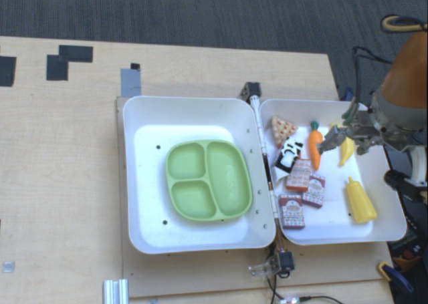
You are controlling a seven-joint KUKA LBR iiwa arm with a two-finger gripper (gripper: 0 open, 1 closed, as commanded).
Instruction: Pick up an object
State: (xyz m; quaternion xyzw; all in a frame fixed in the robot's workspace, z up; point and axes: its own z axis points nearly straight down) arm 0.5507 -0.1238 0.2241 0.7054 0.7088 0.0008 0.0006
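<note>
My gripper (346, 139) hangs over the back right part of the right bin (394, 229), open, with one dark finger (329, 141) beside the orange carrot (314, 146) and the other towards the arm. A small yellow banana (346, 153) lies between and just below the fingers; I cannot tell if they touch it. A pizza slice (284, 127), a black-and-white toy (287, 156), three red cartons (299, 175) and a yellow bottle (361, 202) also lie in this bin.
The left bin (144, 162) holds a green three-compartment plate (208, 180). The bins' shared wall (264, 162) runs just left of the cartons. The grey and orange arm (408, 95) reaches in from the right, with cables behind it.
</note>
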